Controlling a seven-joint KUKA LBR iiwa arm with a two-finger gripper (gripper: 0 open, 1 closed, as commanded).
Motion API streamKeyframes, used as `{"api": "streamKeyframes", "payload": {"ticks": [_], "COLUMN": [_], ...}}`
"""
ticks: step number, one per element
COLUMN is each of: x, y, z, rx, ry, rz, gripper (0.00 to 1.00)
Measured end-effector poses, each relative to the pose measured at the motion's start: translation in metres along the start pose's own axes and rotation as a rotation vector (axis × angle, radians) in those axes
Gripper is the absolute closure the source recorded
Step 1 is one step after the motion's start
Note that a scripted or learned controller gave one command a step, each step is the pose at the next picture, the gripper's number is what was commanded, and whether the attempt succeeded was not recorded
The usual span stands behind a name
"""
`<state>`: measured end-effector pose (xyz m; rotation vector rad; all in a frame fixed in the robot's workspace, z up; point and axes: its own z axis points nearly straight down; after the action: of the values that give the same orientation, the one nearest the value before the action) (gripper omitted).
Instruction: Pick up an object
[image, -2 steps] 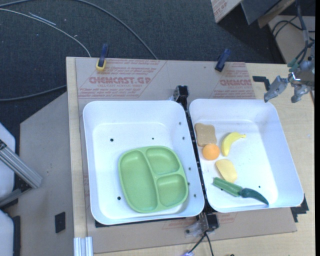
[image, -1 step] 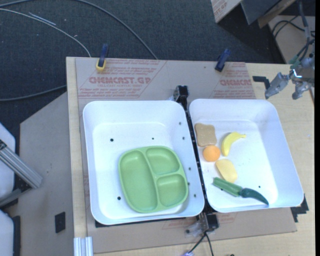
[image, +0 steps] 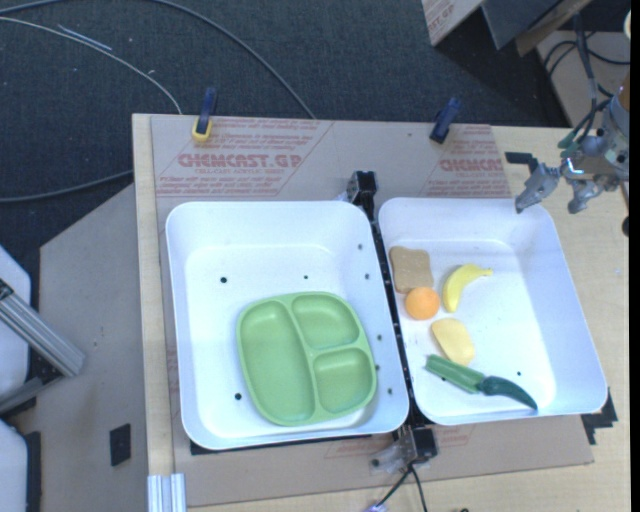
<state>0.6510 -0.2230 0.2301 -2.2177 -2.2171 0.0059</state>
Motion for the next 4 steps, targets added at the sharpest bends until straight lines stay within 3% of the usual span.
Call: {"api": "streamKeyframes", "payload": {"ticks": [2, 3, 4], "x": [0.001, 0.001, 0.004], "y": [0.000, 0.002, -0.001], "z": [0.106, 0.091, 0.046], "rx": [0.000, -0.009, -0.014], "ry": [0.000, -0.003, -0.005], "rz": [-0.002, -0.002, -0.001], "gripper": [0.00, 1.00, 1.00]}}
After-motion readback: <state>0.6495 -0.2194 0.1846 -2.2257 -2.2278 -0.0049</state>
